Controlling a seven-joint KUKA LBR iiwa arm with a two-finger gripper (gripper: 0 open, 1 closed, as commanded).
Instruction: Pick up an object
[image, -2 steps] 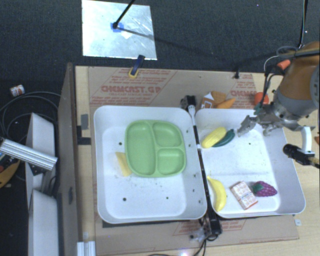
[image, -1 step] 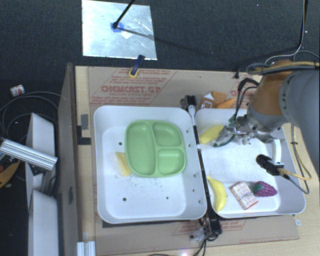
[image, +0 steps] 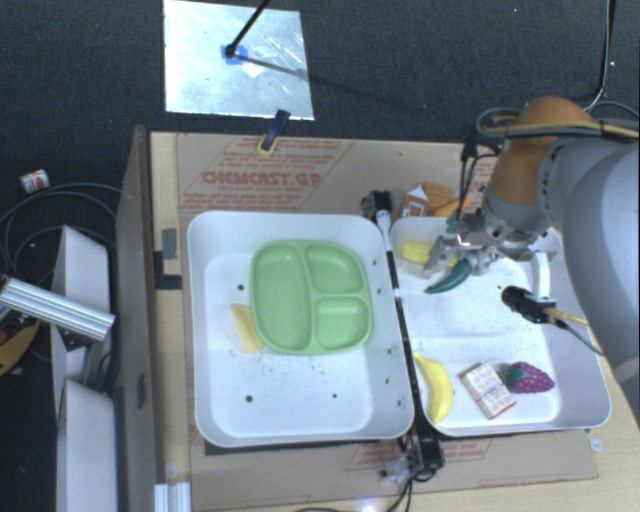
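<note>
Nearest, along the front wall of the right bin: yellow banana, small red-and-white box and purple berry cluster, side by side. Farther back in the same bin: gripper closed on the upper end of a green pepper, tip slanting down to the left, just beside a yellow lump. In the left bin: green divided plate, with a yellow piece touching its left rim

Right bin middle bare; banana at front.
</note>
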